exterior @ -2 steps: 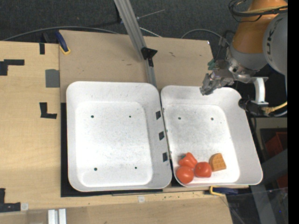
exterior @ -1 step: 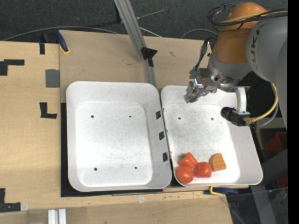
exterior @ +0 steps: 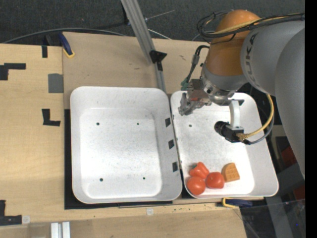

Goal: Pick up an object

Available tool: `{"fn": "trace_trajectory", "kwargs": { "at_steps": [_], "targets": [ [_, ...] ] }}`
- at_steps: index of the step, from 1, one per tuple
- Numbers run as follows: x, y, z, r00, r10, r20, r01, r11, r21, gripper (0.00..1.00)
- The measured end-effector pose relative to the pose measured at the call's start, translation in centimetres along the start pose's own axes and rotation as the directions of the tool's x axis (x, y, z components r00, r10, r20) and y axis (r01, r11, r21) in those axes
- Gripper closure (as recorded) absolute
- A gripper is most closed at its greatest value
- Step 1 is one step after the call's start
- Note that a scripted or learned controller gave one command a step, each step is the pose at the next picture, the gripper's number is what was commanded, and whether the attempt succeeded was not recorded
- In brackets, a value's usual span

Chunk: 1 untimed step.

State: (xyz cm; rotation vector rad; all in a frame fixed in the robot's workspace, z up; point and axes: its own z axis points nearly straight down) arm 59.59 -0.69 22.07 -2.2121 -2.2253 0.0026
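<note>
- Camera view, looking down at a slant on a light wooden bench (exterior: pixel 114 58) that carries two shallow white bins side by side.
- The left bin (exterior: pixel 79 133) is the larger of the two; its floor is speckled with fine dark dots.
- The right bin (exterior: pixel 265 167) touches the left one along a shared edge.
- The grey arm (exterior: pixel 282 58), with its orange band (exterior: pixel 230 38), reaches in from the right and hangs over the far end of the right bin.
- The gripper (exterior: pixel 185 105) sits over the far left corner of the right bin, close to the shared edge. Whether the claw is open or closed cannot be told from here, and nothing can be seen in it.
- The objects to pick lie clustered at the near end of the right bin, well apart from the gripper: three red pieces (exterior: pixel 203 177) touching one another, and just right of them an orange ridged piece (exterior: pixel 230 172).
- A grey metal pole (exterior: pixel 141 29) slants across the bench beyond the bins.
</note>
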Motion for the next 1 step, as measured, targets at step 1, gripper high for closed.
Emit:
{"fn": "trace_trajectory", "kwargs": {
  "at_steps": [1],
  "targets": [
    [6.09,-1.99,-0.61,1.000,-0.002,-0.001,0.002,1.000,0.000,1.00]
  ]
}}
